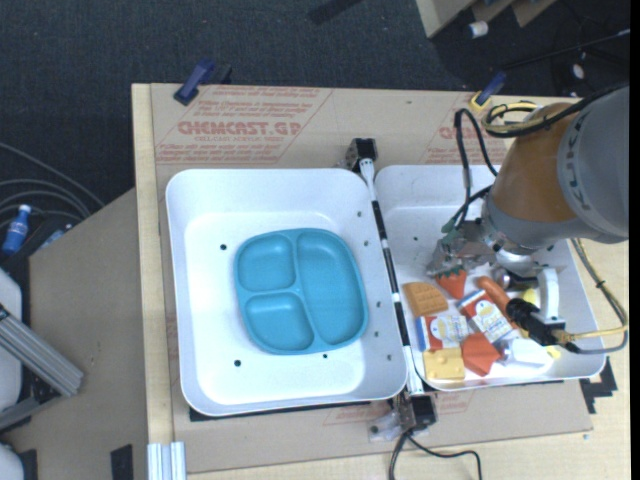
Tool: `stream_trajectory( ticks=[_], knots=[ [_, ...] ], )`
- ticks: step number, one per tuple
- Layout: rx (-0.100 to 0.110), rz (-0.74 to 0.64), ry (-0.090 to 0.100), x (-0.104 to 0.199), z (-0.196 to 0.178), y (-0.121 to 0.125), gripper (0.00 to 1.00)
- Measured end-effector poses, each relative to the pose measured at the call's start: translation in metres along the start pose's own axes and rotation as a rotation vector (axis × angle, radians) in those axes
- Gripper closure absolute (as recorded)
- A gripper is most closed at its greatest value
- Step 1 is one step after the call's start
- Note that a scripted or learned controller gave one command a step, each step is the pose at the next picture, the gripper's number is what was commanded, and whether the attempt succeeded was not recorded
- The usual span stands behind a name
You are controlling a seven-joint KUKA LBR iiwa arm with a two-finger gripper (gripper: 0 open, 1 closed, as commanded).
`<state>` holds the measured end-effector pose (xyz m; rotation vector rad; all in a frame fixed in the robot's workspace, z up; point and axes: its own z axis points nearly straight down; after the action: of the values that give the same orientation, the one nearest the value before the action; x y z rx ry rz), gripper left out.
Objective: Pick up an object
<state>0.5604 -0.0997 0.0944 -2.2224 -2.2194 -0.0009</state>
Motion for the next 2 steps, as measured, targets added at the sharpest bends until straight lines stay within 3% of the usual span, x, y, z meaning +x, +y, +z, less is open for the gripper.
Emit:
stream_trajectory(
  ticks=[1, 2],
  knots=[
    [-0.001, -0.002, 0.0, 0.038, -0.099, -0.053, 1.0],
    [-0.002, -0.002, -0.002, 0.018, -0.172, -0.015, 1.0]
  ],
)
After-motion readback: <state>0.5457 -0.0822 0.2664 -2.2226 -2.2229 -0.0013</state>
